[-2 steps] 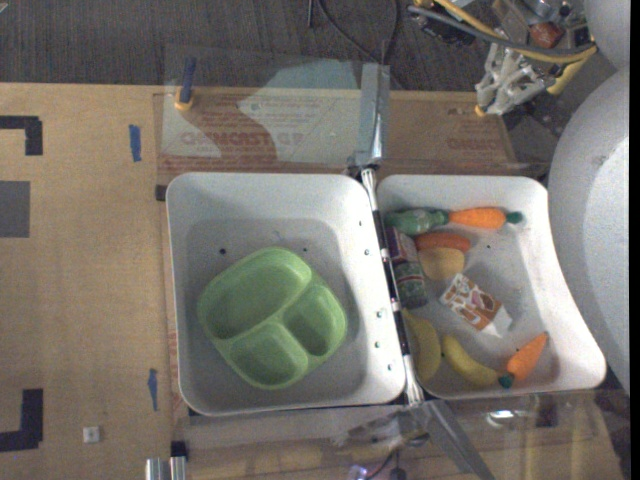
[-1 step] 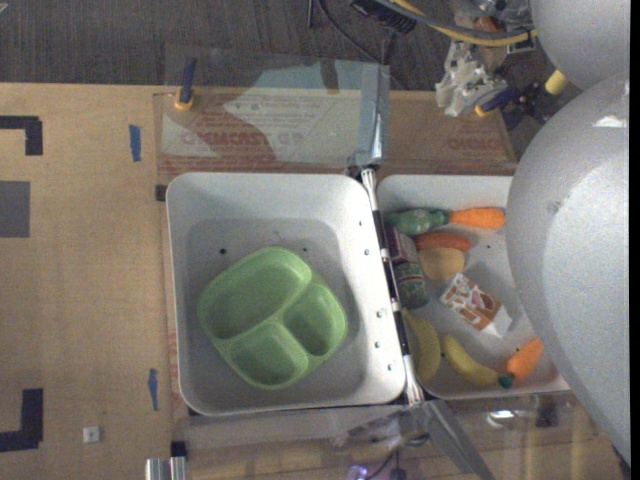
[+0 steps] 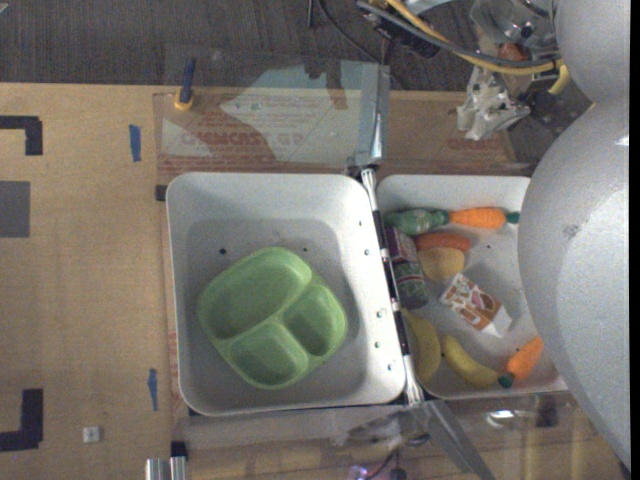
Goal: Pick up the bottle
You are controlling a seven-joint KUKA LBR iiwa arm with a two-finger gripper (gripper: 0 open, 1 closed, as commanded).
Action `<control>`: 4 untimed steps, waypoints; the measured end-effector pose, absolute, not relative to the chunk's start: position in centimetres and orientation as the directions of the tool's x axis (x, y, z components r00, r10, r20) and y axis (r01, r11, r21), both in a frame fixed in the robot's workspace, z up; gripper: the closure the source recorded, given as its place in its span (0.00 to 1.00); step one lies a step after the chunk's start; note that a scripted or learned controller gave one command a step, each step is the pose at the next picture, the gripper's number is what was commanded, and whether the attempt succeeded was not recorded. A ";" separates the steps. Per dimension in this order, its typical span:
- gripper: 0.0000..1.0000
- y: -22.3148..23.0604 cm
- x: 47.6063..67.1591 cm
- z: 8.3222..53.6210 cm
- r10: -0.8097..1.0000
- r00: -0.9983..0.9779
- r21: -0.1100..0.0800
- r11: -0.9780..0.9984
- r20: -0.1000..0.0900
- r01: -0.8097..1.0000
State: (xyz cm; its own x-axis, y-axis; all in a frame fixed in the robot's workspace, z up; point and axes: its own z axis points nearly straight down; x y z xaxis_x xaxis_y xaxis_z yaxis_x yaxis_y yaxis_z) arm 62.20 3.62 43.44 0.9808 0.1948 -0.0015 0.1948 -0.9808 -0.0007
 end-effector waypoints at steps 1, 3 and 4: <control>1.00 6.8 65.4 43.2 0.199 0.980 0.000 -0.980 0.001 0.199; 1.00 6.4 65.6 45.2 0.190 0.982 -0.001 -0.982 0.003 0.190; 1.00 8.9 65.8 43.5 0.383 0.924 -0.001 -0.924 -0.004 0.383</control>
State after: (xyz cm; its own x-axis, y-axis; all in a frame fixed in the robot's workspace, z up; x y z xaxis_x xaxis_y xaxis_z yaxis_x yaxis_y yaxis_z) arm 65.85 8.89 43.46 0.9239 0.3826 -0.0043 0.3826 -0.9239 -0.0013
